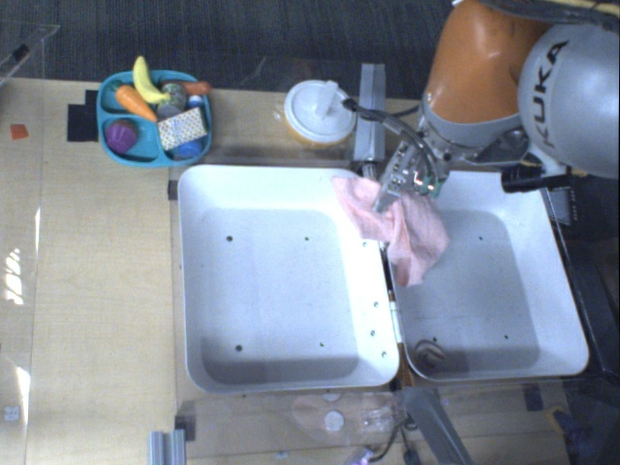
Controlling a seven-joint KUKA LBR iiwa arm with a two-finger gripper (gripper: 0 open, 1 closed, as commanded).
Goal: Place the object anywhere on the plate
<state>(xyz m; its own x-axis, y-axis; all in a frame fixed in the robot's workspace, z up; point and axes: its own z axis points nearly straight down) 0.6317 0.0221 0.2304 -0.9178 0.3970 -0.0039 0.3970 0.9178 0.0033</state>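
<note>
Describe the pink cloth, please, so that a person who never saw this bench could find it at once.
Start from the two white bins: the left bin and the right bin share a middle rim. The pink cloth hangs across the far end of that rim, under the arm's hand. It is the one soft, crumpled, pink thing there; the bins are hard and white.

grey arm (572,85) lettered "kuka", broad orange band (475,56), black cables at the metal end effector (407,177).

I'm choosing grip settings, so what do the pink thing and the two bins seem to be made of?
The pink cloth looks like soft, matte fabric: it folds and drapes limply over the seam between the bins. The left bin and right bin look like smooth, rigid white plastic with rounded corners, though coated metal is possible.
</note>
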